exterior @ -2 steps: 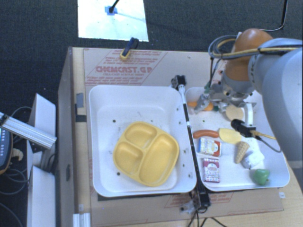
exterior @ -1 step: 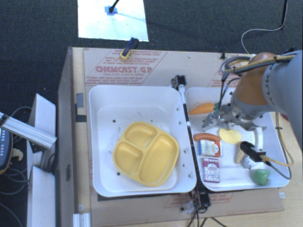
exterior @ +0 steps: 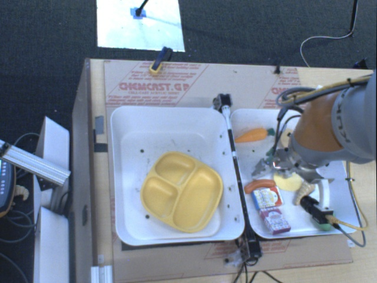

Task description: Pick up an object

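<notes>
Watching the feed, I put the task at an early stage: nothing is lifted yet, as far as I can see. The gripper (exterior: 268, 165) sits low in the right bin (exterior: 247, 155), approx. mid-bin, w/ the grey arm (exterior: 330, 128) bulking over it from the right. I cannot tell whether the pincer is spread or pressed together, since the wrist hides too much, and I see no item caught in it.

Candidates lie close. A red sausage (exterior: 261, 186) is just below the gripper in the view, w/ a pale yellow piece (exterior: 288, 183) beside it. A carrot (exterior: 252, 135) lies up near the bin's far wall, apart from the tool. 2 small boxes — 1 blue-and-white (exterior: 266, 198), 1 red-and-white (exterior: 275, 221) — rest nearer the front wall. The left bin (exterior: 135, 146) holds a yellow divided plate (exterior: 182, 190), well apart from the arm.

My read: the approach is done or nearly so, and the grasp and lift are left. Nearest pick looks like the sausage — but that's a guess.
</notes>
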{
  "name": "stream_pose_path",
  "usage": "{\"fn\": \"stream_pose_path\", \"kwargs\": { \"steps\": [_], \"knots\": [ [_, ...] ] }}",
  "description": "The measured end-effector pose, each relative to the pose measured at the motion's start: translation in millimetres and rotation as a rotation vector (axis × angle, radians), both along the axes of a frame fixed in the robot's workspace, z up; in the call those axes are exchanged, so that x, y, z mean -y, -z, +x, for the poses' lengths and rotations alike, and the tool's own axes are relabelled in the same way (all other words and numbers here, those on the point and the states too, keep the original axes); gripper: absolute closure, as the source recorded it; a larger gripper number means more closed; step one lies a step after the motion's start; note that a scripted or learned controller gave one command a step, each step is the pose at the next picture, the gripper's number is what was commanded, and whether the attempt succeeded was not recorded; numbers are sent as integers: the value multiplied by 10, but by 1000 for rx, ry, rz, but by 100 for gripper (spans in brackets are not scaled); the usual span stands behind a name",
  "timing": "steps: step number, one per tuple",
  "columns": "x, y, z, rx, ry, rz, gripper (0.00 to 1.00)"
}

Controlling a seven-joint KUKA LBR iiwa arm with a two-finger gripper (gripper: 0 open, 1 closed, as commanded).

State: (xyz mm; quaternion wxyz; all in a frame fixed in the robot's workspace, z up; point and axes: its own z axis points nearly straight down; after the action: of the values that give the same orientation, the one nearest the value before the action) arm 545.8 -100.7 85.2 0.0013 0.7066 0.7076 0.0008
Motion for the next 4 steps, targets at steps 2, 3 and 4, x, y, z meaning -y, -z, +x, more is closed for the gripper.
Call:
{"fn": "stream_pose_path", "kwargs": {
  "steps": [2, 3, 4],
  "knots": [
    [34, 49, 1172, -27, 0, 0, 0],
    [-84, -7, 1182, -22, 1, -4, 0],
    [99, 32, 1194, -18, 0, 3, 0]
  ]
}}
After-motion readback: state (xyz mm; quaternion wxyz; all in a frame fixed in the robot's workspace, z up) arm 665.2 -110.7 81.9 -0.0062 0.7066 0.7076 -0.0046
